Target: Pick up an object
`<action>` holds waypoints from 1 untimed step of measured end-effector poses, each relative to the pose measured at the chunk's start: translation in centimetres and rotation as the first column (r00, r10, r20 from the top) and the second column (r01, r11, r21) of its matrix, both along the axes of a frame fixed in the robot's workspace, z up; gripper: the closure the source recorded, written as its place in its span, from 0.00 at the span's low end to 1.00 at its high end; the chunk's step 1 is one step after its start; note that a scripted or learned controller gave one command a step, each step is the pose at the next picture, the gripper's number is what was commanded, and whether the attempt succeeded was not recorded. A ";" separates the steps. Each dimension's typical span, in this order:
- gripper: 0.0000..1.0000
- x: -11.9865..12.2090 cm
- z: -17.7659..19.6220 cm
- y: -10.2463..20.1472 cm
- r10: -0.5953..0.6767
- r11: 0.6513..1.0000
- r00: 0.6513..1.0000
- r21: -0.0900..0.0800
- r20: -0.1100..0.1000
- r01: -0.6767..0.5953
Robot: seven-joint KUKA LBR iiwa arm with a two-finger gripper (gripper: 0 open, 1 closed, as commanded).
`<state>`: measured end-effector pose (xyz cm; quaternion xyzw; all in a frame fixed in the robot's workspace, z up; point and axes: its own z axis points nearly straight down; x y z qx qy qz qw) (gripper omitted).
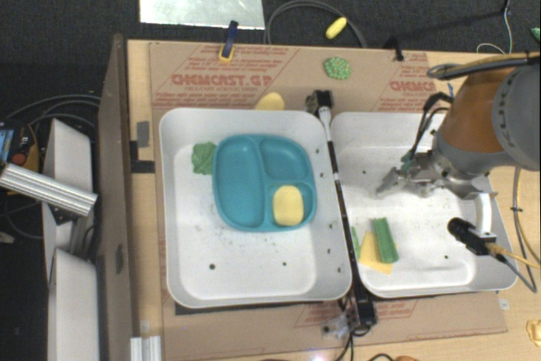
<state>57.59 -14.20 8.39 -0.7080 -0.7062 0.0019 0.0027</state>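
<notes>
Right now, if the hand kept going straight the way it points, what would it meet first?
The hand points toward the view's left and downward, so it would likely meet the bare floor of the right bin first, short of the divider. Depth is hard to judge.

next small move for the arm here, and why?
Probably shift the end effector toward the near edge of the right bin and line it up above the green block. The end effector sits higher in that bin over bare floor with nothing between its fingers, while the green block lies on the yellow piece near the bin's front-left corner, the closest thing to grasp.
</notes>
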 end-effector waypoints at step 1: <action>0.00 -7.1 3.7 0.1 0.000 1.000 1.000 -0.001 0.005 0.000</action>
